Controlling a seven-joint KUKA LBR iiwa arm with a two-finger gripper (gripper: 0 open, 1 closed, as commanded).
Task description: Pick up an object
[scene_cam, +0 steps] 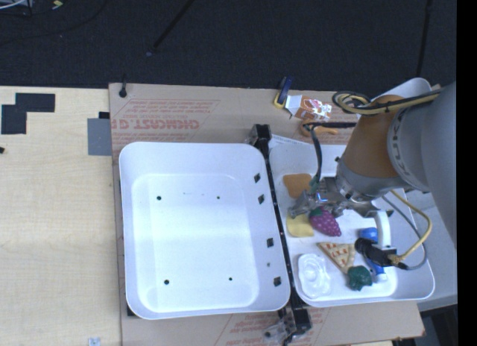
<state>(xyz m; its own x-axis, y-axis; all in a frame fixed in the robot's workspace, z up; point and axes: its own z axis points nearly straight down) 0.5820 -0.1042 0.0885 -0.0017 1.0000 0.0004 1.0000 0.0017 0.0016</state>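
Arm reaches into the right bin (417, 291). The hand (317, 201) sits low among the objects, just above the purple grape cluster (326, 223) and beside a yellow piece (299, 227). Its opening and any hold: cannot tell. Left bin (134, 210) adjoins.

Purple grapes (326, 223) in right bin (417, 288), just under gripper (317, 204); yellow piece (299, 226) touching at left, waffle wedge (337, 253) below.
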